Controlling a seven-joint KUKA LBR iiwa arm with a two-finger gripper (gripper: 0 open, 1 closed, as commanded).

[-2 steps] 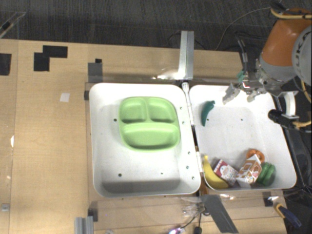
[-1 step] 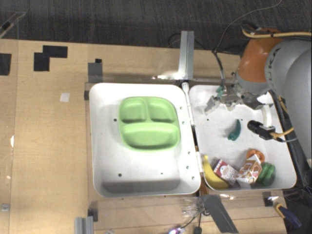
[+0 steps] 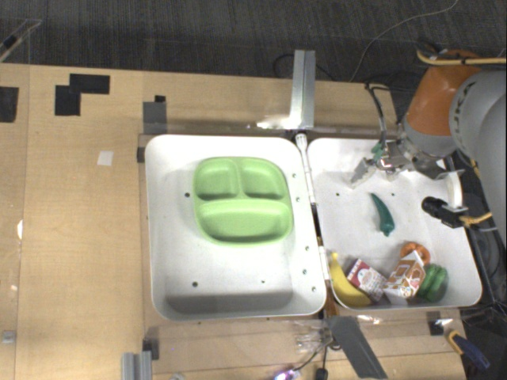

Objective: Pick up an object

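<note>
arm (image 3: 475, 113): grey casing | orange band above wrist | small metallic wrist end | black cable alongside

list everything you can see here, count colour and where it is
bins: 2, white, side by side on the bench
bench: 1, light wood, under the bins
divided plate: 1, light green, upside or face not certain, middle of the left bin
pepper: 1, dark green, long and thin, middle of the right bin
banana: 1, yellow, near left corner of the right bin
small cartons: 2, red and white, beside the banana
round green item: 1, green, near right corner of the right bin
orange item: 1, orange, partly hidden behind a carton
arm: 1, grey with orange band, right side
gripper: 1, metal, over the far part of the right bin
</note>
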